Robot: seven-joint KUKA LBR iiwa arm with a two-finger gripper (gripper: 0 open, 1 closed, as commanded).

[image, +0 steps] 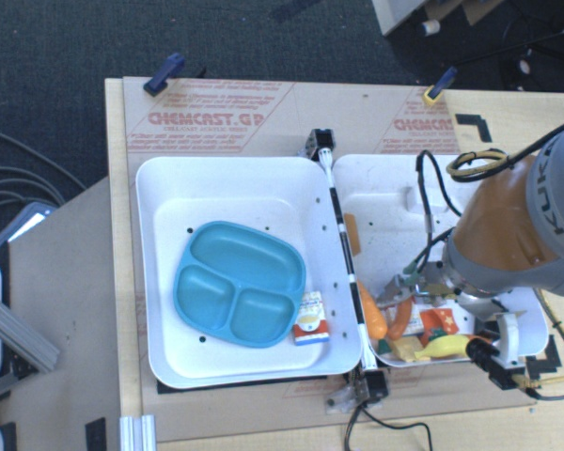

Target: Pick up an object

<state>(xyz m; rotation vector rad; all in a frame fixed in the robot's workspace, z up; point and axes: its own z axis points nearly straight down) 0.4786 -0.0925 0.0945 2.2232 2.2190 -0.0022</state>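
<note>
My gripper (410, 289) is low in the front left part of the right bin (385, 181), right over a cluster of toy food. Under and beside it lie an orange carrot (372, 315), a red chilli-like piece (401, 317), a red packet (440, 322) and a yellow banana (444, 348). The arm's orange wrist (503, 228) covers the bin's right half. Nothing can be seen lifted off the bin floor.
The left bin (169, 191) holds a blue divided plate (239, 283) and a small white and red carton (310, 318) at its front right. A brown stick (352, 234) lies along the right bin's left wall. Black cables (423, 181) loop above the wrist.
</note>
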